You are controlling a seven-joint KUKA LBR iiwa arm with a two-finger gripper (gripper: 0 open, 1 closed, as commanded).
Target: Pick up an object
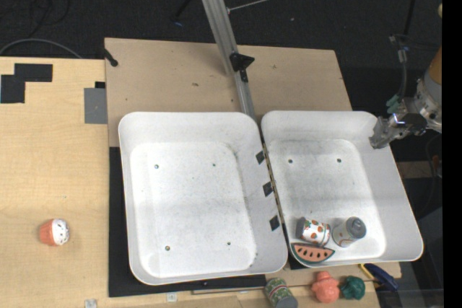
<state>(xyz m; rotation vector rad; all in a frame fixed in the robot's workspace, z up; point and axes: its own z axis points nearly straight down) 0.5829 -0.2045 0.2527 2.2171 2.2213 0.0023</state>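
Jaws hang at the far right rim of the right bin. Too small and blurred to tell how far apart they stand; nothing visible between them.

Pick candidates lie well apart from the jaws, toward the near edge of the same bin: a small white cup with red spots, a grey round-topped can just beside it, and a flat watermelon-slice toy at the bin's near lip.

Judgement: travel toward the near corner, centre over the grey can, descend straight. The cup crowds it on one side, so align the jaws across the free sides. The slice lies flat and thin, likely hard to pinch.

Bin surface is matte white plastic, shallow, with rounded corners. The left bin sits further off, on the tabletop.
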